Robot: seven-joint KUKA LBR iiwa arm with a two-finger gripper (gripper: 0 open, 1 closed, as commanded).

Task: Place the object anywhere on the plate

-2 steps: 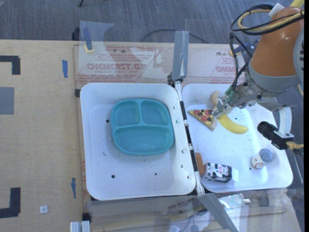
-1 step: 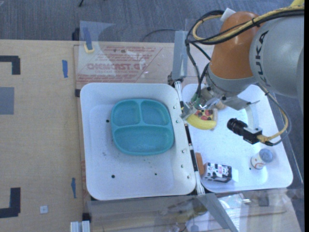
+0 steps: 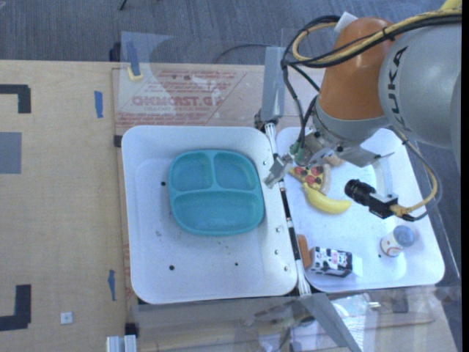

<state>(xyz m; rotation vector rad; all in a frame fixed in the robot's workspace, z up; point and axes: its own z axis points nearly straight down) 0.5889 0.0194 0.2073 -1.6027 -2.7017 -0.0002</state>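
A camera looks down at a slant on a light wooden bench carrying two shallow white plastic bins side by side. The left bin [image 3: 146, 270] holds a teal plastic plate [image 3: 216, 191] with three compartments, two small ones at the far side and one long one at the near side; the plate lies flat a little above the bin's middle, and nothing rests on it. The right bin [image 3: 418, 266] holds several small things. A yellow plastic banana [image 3: 327, 203] lies near the bin's upper left, curving down and to the right. Just above it, touching or nearly touching its upper end, sits a small flat piece in red, yellow and green [image 3: 314, 174] that is too small to identify. A small black-and-white box with pink marks [image 3: 331, 260] lies near the front left corner of this bin, and a small round white-and-blue object [image 3: 396, 241] lies toward the front right. The grey arm with its orange band [image 3: 355, 61] reaches in from the right and hangs over the upper left of the right bin. Its gripper [image 3: 316, 155] sits directly above the small multicoloured piece and the banana's upper end; whether it is open or closed cannot be told. A black cylindrical part [image 3: 363, 193] with a yellow cable juts out beside the wrist.
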